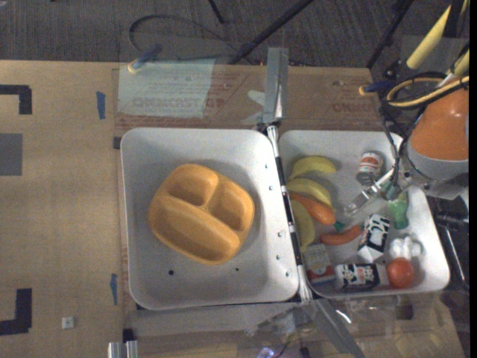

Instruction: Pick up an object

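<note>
The arm (440, 136) reaches in from the right over the right bin (440, 263), its orange band sitting above the wrist. The gripper (365, 198) slants down and to the left, its thin metal fingers ending just above the bin floor beside a carrot (319, 209). Whether it is released or clenched on anything cannot be told.

The right bin holds a crowd of small things: yellow bananas (311, 179) along its left side, a second carrot (341, 236) below the first, a small can (368, 166), a black-and-white milk carton (376, 233), another carton (356, 276) lying flat, a green bottle (399, 213) and a red tomato (401, 273).

The left bin (141, 162) holds an orange divided tray (201, 213), lying near its middle.

Both bins sit on a wooden bench (59, 222) marked with blue and black tape. Dark carpet (89, 13) and tripod legs lie beyond.
</note>
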`<state>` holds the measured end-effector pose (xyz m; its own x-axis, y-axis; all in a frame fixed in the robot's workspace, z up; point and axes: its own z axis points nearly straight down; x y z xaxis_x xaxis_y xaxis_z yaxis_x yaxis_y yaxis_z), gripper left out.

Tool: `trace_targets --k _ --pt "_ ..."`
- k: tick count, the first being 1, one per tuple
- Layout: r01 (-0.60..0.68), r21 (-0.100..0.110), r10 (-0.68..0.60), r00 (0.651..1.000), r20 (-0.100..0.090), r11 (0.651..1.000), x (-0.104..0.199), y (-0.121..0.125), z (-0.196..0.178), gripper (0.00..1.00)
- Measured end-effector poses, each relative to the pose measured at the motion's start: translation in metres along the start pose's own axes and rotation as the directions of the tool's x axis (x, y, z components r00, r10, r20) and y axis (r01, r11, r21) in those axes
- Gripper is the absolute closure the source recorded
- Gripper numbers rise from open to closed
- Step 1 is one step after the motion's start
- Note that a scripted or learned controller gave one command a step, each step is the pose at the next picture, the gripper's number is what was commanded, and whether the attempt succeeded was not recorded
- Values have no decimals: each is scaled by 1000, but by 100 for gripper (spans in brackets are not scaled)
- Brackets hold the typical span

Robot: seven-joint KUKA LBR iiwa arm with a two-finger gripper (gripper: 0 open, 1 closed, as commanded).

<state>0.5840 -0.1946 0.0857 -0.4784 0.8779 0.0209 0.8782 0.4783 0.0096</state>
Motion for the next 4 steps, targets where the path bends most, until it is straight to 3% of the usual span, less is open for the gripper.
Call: trace_targets --k 1,2,3,4 --pt "77 0 -77 997 2 997 -4 0 0 0" --pt "184 84 -181 982 -46 979 -14 32 6 0" --pt "163 111 -158 986 -58 980 -14 42 9 0" --pt "307 109 -299 951 -81 945 -21 41 10 0"
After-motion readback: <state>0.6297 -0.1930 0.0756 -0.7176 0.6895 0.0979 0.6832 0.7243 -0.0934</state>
